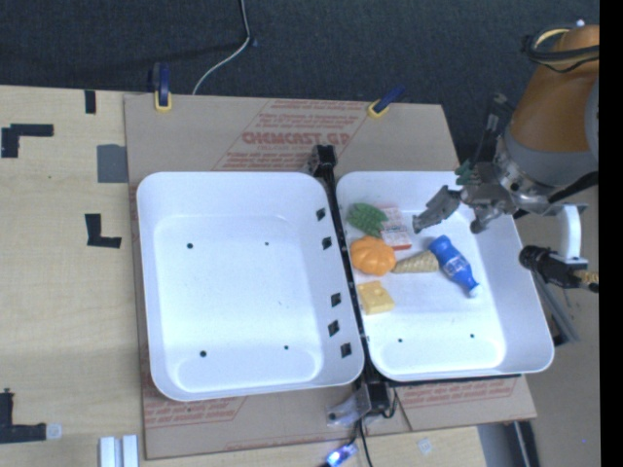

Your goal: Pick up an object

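The right bin [487, 353] holds several small items. A blue bottle [453, 263] lies tilted right of centre. Beside it are a beige cone-shaped piece [416, 264], an orange round object [372, 257], a green leafy piece [367, 218], a white and red packet [395, 230] and a yellow block [376, 297]. My gripper [456, 217] hangs above the bin's upper right part, just above the blue bottle. Its two dark fingers [432, 210] are spread apart with nothing between them.
The left bin [161, 261] sits beside the right one, with a black divider clip strip [336, 261] between them. Both rest on a cardboard sheet [292, 134] clamped at the back. A black cable [229, 56] runs behind the bench.
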You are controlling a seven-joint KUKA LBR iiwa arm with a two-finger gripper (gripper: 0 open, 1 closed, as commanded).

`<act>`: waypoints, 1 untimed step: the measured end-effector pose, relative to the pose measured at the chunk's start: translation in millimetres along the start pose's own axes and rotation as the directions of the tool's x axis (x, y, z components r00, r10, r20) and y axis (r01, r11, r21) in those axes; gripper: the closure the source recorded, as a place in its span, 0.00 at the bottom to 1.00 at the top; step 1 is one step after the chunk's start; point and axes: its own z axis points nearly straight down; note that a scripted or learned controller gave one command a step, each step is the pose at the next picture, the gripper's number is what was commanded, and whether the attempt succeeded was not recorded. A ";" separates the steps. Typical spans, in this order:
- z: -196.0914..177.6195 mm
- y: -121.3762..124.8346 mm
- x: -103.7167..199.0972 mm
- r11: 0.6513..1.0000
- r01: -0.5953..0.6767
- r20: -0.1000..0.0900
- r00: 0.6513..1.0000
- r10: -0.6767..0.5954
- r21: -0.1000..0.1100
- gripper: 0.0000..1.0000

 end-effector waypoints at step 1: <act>162.4 43.8 5.0 1.000 -0.001 0.000 1.000 0.001 -0.006 0.00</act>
